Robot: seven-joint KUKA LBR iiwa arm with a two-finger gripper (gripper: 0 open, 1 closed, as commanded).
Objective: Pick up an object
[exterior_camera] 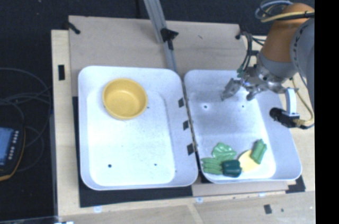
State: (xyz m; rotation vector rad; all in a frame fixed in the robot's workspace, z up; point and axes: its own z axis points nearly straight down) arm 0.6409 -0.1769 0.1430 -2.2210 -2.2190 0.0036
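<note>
Currently the gripper (240, 91) hangs over the far half of the right bin (275, 127), with its two fingers spread apart and nothing between them. The candidate objects lie well apart from it, heaped in the near corner of that bin: a light green crinkled piece (223, 151), a flatter green piece (211, 166) touching the bin wall, a dark green block (231, 167), a yellow piece (247, 160) and a small green cylinder-like item (258, 150). They touch or overlap one another; exact boundaries inside the heap are hard to resolve at this resolution.

Procedure for the step in hand, judged from this layout:
1. Bring the arm toward the near side of the bin before lowering.
2. Select an object with free flanks. The cylinder-like item at the edge of the heap appears the most exposed; the dark block sits on top and is a second option.
3. Align the fingers across the narrow dimension of the target.
4. Keep clear of the sloped rim, which crowds the heap on two sides.

Materials: the items look like smooth moulded plastic or rubber, probably light and liable to slide. Both bins are shallow, white, speckled and round-cornered. The left bin (132, 159) holds a round yellow bowl (124, 98) with a thick glossy rim.
</note>
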